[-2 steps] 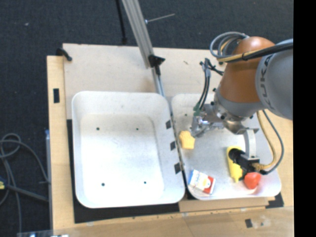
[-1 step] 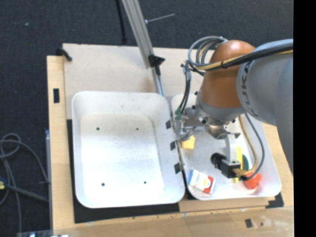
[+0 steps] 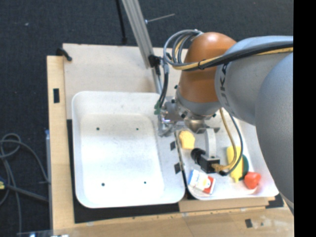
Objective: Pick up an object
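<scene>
1. The arm (image 3: pixel 247 83) fills your 3 o'clock side.
2. The left bin (image 3: pixel 118 147) lies at 9 o'clock of the right bin (image 3: pixel 224 194).
3. The gripper (image 3: pixel 186 126) hangs over the right bin's 10 o'clock corner; you cannot tell whether it is wide or narrow.
4. A yellow lump (image 3: pixel 186 140) sits just at its 6 o'clock.

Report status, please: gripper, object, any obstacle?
Gripper low over right bin, close to yellow object. Grasp not confirmed. Red-and-white box and red object lie apart, nearer the bin's front.
</scene>
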Action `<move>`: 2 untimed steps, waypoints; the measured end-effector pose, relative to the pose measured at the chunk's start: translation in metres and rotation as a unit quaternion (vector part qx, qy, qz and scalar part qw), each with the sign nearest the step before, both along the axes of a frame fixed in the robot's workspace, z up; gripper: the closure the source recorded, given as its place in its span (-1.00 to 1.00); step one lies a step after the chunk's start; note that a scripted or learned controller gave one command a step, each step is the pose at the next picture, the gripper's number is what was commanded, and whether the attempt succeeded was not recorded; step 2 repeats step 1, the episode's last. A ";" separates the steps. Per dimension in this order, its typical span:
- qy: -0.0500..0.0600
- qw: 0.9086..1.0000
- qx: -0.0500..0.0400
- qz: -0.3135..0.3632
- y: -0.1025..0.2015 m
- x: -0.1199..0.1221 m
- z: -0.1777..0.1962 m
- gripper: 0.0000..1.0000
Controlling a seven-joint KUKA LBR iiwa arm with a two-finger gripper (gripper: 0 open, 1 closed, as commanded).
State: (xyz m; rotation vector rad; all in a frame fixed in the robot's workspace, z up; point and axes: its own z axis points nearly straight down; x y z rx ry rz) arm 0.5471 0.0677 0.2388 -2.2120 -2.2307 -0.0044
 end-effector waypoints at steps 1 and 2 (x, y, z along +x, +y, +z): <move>0.001 1.000 -0.001 -0.003 -0.003 0.000 0.000 -1.00; 0.001 1.000 -0.001 -0.003 -0.003 0.000 0.000 -1.00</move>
